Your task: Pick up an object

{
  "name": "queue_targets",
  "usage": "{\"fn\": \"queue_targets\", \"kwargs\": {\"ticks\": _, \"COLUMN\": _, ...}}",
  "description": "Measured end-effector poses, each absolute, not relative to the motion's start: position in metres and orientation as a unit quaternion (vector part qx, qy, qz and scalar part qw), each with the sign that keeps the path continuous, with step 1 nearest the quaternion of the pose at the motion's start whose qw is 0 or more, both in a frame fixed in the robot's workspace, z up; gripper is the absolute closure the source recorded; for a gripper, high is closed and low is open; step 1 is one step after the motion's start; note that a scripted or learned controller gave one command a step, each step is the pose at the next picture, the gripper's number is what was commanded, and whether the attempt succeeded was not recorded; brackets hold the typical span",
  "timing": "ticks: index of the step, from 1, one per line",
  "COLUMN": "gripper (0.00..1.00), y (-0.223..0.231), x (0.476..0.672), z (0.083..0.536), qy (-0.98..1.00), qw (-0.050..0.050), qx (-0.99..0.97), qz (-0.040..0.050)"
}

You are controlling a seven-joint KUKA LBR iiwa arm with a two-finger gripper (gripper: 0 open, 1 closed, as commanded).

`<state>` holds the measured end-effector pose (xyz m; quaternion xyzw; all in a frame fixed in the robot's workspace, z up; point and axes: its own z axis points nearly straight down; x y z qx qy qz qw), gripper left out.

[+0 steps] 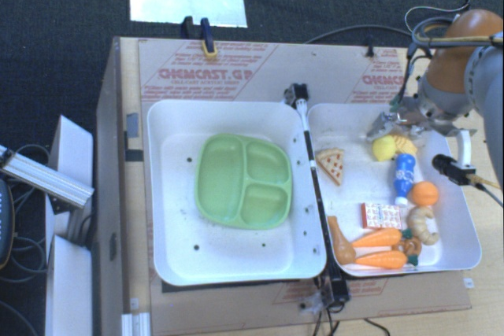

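My gripper [391, 125] hangs over the back of the right bin [346, 122], just above a yellow lemon [383, 149] and a yellow corn-like piece [407, 144]. Nothing shows between its tips. In front of them lie a blue bottle [404, 175], an orange ball [424, 193], a red-and-white box [382, 215], a tan croissant-like piece [423, 225] and two carrots [379, 238]. A pizza slice [331, 166] lies near the bin's left wall.
The left bin [173, 248] holds a green divided plate [242, 182]. A tan drumstick-like piece [337, 238] lies at the right bin's front left corner. The divider [311, 169] between the two bins runs front to back.
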<state>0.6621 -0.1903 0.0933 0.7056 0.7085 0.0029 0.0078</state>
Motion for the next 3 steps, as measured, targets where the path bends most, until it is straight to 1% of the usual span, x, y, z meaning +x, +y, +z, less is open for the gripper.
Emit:
{"fn": "queue_targets", "kwargs": {"ticks": 1, "gripper": 1.00, "y": -0.192, "x": 0.664, "z": 0.106, "qy": 0.709, "qw": 0.013, "qx": 0.705, "qz": 0.0040}}
{"fn": "queue_targets", "kwargs": {"ticks": 2, "gripper": 0.00, "y": -0.192, "x": 0.664, "z": 0.106, "qy": 0.709, "qw": 0.013, "qx": 0.705, "qz": 0.0038}}
{"fn": "queue_targets", "kwargs": {"ticks": 3, "gripper": 0.00, "y": -0.162, "x": 0.606, "z": 0.084, "qy": 0.708, "qw": 0.000, "qx": 0.707, "qz": 0.0003}}
